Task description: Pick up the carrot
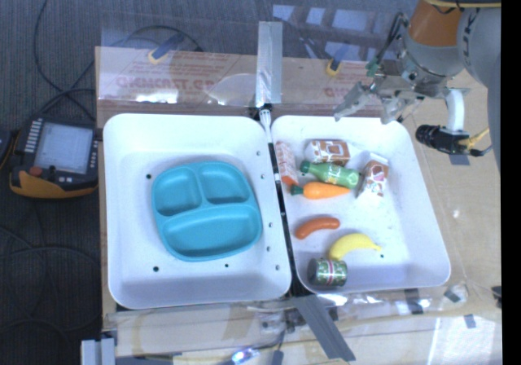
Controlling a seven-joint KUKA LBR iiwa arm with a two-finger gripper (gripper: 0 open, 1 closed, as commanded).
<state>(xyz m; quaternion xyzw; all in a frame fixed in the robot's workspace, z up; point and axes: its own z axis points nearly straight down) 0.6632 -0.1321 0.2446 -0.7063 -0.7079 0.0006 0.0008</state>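
The carrot (322, 190) is orange with a green tip and lies on its side in the right bin (419, 217), just below a green bottle (327, 173). My gripper (370, 105) hangs above the bin's far rim, up and to the right of the carrot and well apart from it. Its two fingers are spread open with nothing between them.
In the right bin also lie a brown-and-white carton (327, 151), a small milk carton (374, 178), a red sausage (316, 226), a banana (354, 245), a green can (327, 272) and a wrapped stick (286, 161). The left bin (130, 151) holds a blue divided plate (207, 209).
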